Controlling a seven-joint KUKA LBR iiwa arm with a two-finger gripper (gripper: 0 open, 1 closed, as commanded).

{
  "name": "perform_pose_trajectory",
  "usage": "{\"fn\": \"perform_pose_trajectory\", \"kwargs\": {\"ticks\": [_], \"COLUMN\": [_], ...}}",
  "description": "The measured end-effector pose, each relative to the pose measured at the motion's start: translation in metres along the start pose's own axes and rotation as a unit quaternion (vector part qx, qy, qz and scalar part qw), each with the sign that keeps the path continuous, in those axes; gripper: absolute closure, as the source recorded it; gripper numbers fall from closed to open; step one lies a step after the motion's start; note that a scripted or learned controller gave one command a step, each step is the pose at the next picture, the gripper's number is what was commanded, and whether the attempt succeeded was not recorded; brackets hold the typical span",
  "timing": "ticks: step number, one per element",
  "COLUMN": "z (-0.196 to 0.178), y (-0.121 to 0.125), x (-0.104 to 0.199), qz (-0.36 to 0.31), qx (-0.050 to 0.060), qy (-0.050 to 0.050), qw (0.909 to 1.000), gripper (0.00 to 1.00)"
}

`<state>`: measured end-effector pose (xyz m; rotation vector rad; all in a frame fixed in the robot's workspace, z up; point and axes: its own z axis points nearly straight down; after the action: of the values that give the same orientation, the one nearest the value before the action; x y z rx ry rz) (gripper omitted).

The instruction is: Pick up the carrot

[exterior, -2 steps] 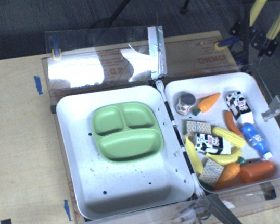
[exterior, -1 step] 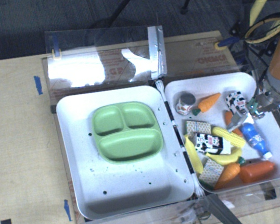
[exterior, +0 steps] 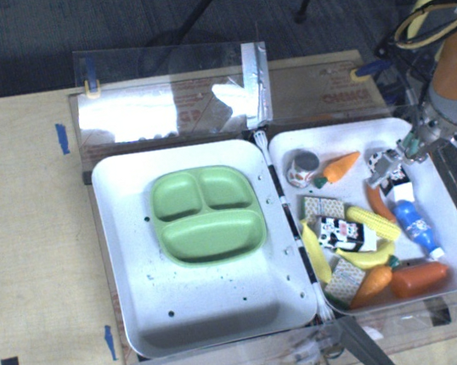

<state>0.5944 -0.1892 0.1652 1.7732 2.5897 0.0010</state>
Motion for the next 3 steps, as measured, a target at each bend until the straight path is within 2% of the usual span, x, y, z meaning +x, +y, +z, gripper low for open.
{"fn": "perform_pose_trajectory", "kwargs": {"ticks": [1, 2, 3], "z": [-0.018, 0.051, 0.080], "y": [0.069, 0.073, 0.050], "x": [0.000, 0.033, -0.016], "qz": [-0.104, -0.120, -0.180], "qx": [-0.001, 0.000, -0.001], "qy": [-0.001, 0.000, 0.000], "qw": [0.9946, 0.9928, 0.9836], "gripper": [0.00, 0.00, 0.00]}}
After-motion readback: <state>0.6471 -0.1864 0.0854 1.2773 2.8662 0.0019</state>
